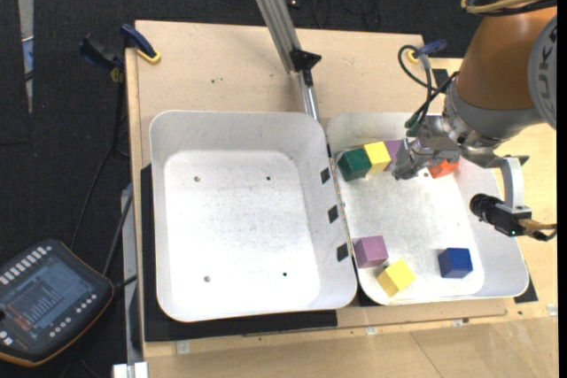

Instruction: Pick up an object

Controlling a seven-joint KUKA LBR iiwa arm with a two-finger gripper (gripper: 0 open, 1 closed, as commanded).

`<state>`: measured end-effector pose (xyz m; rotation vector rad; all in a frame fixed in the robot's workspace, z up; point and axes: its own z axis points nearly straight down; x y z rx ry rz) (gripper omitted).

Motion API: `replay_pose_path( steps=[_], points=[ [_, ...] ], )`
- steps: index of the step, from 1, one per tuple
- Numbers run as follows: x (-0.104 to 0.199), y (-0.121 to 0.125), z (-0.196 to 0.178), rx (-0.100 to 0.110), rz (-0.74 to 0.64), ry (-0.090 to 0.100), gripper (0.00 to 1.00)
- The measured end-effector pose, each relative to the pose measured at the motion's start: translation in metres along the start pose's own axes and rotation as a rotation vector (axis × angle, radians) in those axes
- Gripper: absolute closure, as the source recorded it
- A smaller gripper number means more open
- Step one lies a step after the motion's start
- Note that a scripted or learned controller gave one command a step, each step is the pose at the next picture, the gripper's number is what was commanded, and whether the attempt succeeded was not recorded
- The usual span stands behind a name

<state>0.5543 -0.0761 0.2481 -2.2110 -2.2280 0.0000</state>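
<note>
I see the gripper [409, 165] low in the right bin [496, 283], beside the yellow block [377, 155]; I cannot tell its state.

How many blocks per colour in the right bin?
Yellow: 2
Green: 1
Purple: 1
Blue: 1
Orange-red, partly hidden under the gripper: 1
Total: 6

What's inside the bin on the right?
The right bin holds a green cube, two yellow cubes, a purple cube and a blue cube. The arm covers part of it.
</note>
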Motion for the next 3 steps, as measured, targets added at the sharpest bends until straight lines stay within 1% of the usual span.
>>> replay_pose_path(
  steps=[1,2,3],
  points=[
    [0.044,-0.021,0.002,0.000,0.000,0.000,1.00],
    [0.100,-0.042,0.012,0.001,-0.001,0.000,1.00],
    [0.152,-0.040,0.013,-0.001,-0.001,0.000,1.00]
  ],
)
